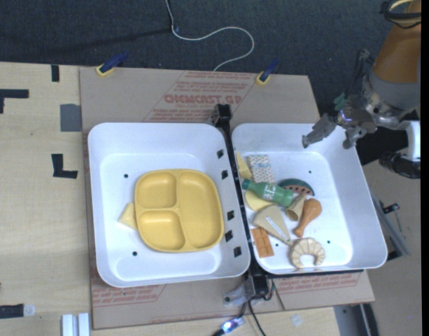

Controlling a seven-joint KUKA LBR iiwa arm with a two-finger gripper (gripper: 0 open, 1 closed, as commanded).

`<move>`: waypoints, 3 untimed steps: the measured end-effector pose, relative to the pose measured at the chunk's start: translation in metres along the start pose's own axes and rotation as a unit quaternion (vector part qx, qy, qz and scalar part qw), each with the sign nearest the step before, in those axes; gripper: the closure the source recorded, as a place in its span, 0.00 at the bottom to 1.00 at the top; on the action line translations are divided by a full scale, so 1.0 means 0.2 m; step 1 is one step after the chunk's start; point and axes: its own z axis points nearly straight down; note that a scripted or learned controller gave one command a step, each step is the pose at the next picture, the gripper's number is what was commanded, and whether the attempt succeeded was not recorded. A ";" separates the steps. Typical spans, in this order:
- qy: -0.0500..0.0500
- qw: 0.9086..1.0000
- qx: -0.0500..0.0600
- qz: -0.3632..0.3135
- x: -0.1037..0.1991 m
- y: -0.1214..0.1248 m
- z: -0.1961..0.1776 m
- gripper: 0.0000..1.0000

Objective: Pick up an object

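Nearest the camera, by the front edge of the right-hand shallow white bin, lies a pale curled croissant-shaped toy pastry, and just beside it to the left sits a small orange-brown rectangular block. Behind these, a cream wedge like a slice of cheese rests against a tan toy drumstick, which tilts toward the bin's middle. A green plastic bottle lies on its side across the heap, its body over a yellow rounded piece, with a dark green and red slice like watermelon touching its far end. A pale speckled square cracker-like piece sits behind the bottle, nearer the bin's left wall. All of this heap keeps to the left half of the right bin. The tool hangs over the back right corner of that same bin, its two grey fingers spread apart with nothing between them; it is well apart from the heap, which lies toward the front and left of it, the watermelon slice and the cracker being the closest pieces. The grey arm with its orange band reaches in from the right edge of the table. In the left-hand white bin a yellow plastic three-compartment tray lies near the middle, with a pale yellow flat piece poking out from under its left side. Both bins rest on a brown cardboard sheet laid on the table.
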 end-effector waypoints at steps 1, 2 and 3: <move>-0.001 1.000 -0.007 -0.002 0.00 0.01 -0.04 0.00; -0.002 1.000 -0.005 -0.003 0.01 0.05 0.18 0.00; -0.002 1.000 -0.004 -0.002 0.01 0.05 0.41 0.00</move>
